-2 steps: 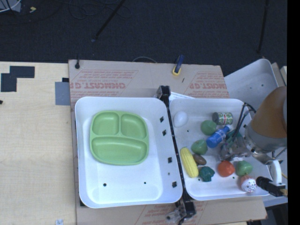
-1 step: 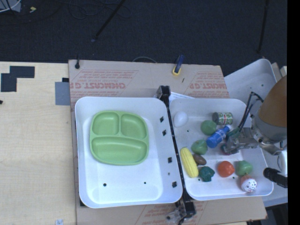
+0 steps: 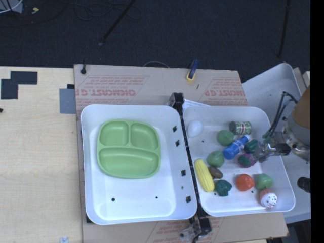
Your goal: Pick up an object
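Observation:
The right bin point(image 3: 277, 130) holds a scatter of small toys: a white egg point(image 3: 195, 128), a green can point(image 3: 240, 127), a blue bottle point(image 3: 235, 148), a yellow corn cob point(image 3: 204, 175), a red tomato point(image 3: 244, 181), a green pepper point(image 3: 263, 180) and a white dotted ball point(image 3: 269, 200). A purple item point(image 3: 246, 160) and a dark teal one point(image 3: 251, 146) lie by the bin's right side. My gripper point(image 3: 263, 151) is low over that side, right beside these two items. I see nothing held in it.
The left bin point(image 3: 131, 206) carries a green divided plate point(image 3: 128, 149). A green lump point(image 3: 225, 137), another green piece point(image 3: 215, 158), a brown piece point(image 3: 216, 172) and a teal piece point(image 3: 222, 187) also lie in the right bin. Cardboard point(image 3: 126, 87) lies under both bins.

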You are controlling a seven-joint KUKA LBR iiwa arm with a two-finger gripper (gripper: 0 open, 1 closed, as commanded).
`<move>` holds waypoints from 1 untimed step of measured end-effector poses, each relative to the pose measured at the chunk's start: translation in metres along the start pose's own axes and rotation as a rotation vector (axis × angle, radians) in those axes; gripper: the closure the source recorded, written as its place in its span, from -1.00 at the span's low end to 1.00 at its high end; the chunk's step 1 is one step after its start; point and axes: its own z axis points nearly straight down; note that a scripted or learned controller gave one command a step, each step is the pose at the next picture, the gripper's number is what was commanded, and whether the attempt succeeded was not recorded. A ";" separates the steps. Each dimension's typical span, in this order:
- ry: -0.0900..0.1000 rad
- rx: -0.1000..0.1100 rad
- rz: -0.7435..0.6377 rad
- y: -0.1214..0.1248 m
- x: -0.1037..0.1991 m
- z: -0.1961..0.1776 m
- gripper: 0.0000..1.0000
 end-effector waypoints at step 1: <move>0.000 0.000 0.000 0.001 -0.001 -0.034 1.00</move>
